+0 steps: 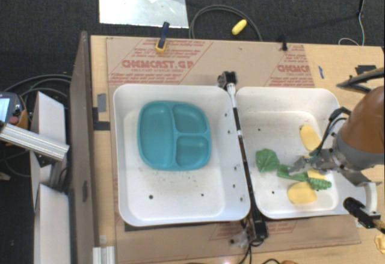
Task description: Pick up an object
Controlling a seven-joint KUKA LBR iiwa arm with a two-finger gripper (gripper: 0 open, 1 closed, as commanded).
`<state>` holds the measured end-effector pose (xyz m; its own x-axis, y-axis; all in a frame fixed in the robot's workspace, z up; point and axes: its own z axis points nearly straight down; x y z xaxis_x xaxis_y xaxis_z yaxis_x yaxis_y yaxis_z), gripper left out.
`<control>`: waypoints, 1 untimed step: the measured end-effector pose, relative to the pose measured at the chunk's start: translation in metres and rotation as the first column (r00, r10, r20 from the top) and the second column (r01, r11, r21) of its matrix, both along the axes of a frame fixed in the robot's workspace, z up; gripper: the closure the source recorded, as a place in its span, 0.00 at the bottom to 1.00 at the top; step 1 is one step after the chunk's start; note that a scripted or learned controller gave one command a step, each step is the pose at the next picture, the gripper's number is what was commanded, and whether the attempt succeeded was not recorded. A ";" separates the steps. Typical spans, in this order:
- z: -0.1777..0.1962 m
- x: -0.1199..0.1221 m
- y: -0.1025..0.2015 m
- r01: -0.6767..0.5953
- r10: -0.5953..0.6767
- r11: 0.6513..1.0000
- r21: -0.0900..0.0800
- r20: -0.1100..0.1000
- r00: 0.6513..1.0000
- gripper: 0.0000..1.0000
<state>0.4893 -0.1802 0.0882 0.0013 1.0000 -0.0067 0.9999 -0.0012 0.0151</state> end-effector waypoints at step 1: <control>0.014 0.005 -0.001 -0.003 0.003 1.000 -0.001 0.009 1.000 1.00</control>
